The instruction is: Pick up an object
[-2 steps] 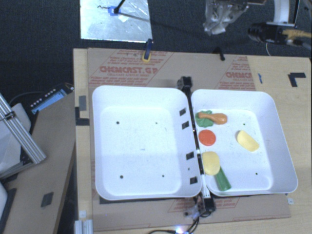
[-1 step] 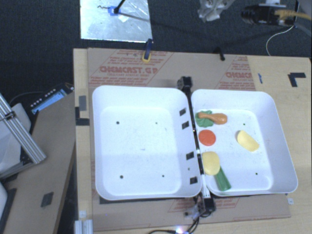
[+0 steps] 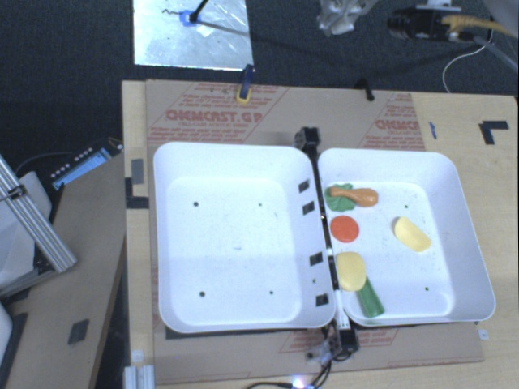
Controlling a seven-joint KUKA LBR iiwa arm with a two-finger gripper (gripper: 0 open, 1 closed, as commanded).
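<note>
Four objects lie in the right bin [image 3: 466, 217]: orange carrot-like piece [image 3: 354, 194], red disc [image 3: 345, 228], yellow piece [image 3: 412, 234], yellow-green piece [image 3: 357, 280]. Tool [image 3: 340, 10] hangs at far edge, well apart, touching nothing; spread cannot be told.

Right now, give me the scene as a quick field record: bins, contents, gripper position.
left bin: white, shallow, no items in it
right bin: white, shallow, holds four toy food items
item 1: orange drumstick-shaped toy, near the divider, far side
item 2: red-orange disc, below the drumstick
item 3: yellow wedge, right of the disc
item 4: yellow and green corn-like piece, near front edge
gripper: at top of view, beyond the bins, nothing held
</note>
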